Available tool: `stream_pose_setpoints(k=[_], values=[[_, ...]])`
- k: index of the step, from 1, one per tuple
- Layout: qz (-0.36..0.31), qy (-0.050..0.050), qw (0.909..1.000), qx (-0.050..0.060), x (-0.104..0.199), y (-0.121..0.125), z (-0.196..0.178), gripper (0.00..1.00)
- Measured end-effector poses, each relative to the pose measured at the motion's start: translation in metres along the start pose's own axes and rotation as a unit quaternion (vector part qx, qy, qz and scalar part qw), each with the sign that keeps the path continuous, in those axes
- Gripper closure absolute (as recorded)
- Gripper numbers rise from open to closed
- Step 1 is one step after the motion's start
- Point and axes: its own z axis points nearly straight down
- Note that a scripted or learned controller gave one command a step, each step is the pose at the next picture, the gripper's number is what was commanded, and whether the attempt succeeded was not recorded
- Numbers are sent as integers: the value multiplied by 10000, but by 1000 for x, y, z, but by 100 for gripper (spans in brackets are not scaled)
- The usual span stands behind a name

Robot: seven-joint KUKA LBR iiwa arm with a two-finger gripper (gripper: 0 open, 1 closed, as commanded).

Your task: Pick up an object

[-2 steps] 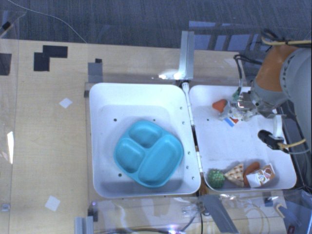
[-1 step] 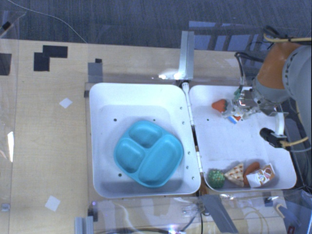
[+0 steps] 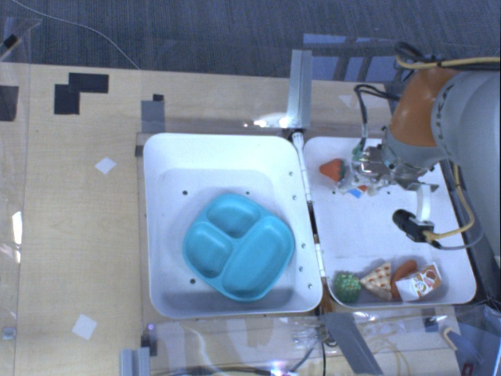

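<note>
A small red-orange toy [image 3: 333,168], perhaps a strawberry, lies in the upper left of the right bin [image 3: 368,245]. My gripper [image 3: 355,180] hangs just to its right, close beside it and low over the bin floor. Nothing can be made out held in it. Along that bin's front edge lie a green broccoli piece [image 3: 347,286], a pizza slice [image 3: 377,279], a reddish sausage [image 3: 405,270] and a small white and orange carton [image 3: 420,283].
The left bin [image 3: 168,210] holds a blue divided plate [image 3: 239,245]. The grey arm with its orange band [image 3: 415,108] covers the right bin's upper right. A black cable fitting [image 3: 411,224] hangs over the bin's right side.
</note>
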Motion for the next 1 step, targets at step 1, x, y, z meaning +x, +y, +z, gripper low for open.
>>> stream_pose_setpoints(k=[1], values=[[-438, 0, 9990, -5, 34, -36, -81, 100]])
